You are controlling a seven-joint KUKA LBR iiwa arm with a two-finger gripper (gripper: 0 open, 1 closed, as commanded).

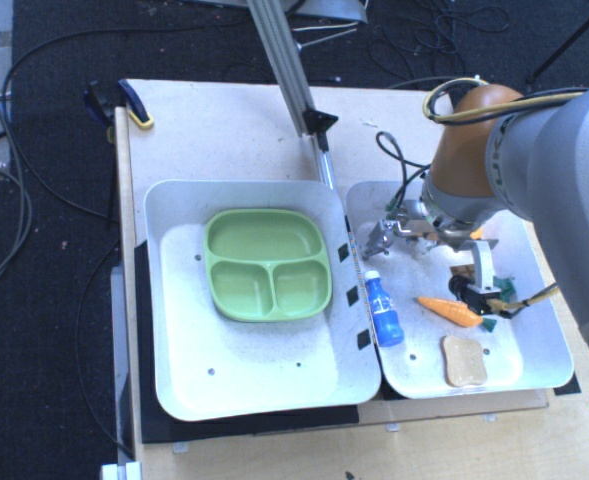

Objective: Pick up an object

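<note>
Worktop (224, 118): a pale board with 2 white bins on it, side by side.
Left bin (174, 368): it holds 1 green plate.
Green plate (269, 265): it lies flat, a bit nearer the back edge of the left bin than the front edge. It has 3 dips, 1 long and 2 small.
Right bin (544, 363): it holds a bottle, a carrot and a tan slice.
Blue bottle (382, 313): it lies on its side along the left edge of the right bin. Its white cap points to the back edge.
Carrot (449, 311): it lies flat in the middle of the right bin, near the bottle but apart from it. Its thin end points at the bottle.
Tan slice (465, 361): it lies flat near the front edge of the right bin, near the carrot but apart from it.
Arm (534, 158): grey with an orange band, it reaches in over the back right corner of the right bin.
Claw (382, 236): it is by the left edge of the right bin, just behind the bottle's white cap. I cannot tell if it is spread or pressed together.
</note>
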